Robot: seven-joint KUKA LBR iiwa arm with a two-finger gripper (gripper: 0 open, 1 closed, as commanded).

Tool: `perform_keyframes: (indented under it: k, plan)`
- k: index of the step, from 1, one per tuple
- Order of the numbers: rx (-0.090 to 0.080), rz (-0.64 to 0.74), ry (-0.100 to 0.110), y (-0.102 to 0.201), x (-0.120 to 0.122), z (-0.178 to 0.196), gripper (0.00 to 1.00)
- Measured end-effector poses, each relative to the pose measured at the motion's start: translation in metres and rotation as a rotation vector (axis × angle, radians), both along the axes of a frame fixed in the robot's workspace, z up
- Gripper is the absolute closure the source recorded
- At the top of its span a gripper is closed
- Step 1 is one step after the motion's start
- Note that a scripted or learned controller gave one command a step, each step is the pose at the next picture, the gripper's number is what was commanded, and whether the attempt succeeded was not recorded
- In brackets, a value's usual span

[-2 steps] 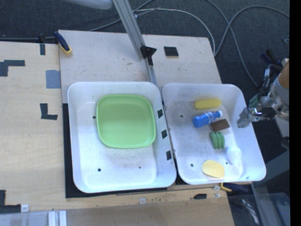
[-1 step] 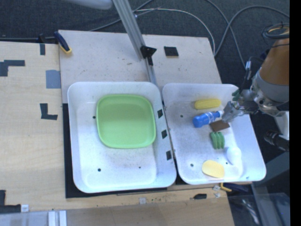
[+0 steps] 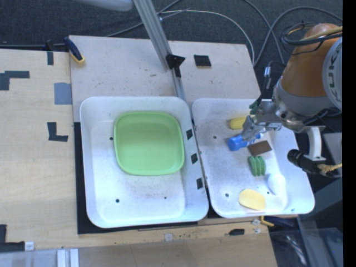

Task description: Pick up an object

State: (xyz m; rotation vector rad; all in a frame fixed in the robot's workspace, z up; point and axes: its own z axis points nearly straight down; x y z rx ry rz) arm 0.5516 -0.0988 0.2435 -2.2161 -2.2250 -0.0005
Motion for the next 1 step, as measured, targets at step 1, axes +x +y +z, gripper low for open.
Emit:
perform_keyframes:
  k: [1]
  plan:
    - [0.000,0.000,0.000,0.0516,0.0135,0.0053,1.00]
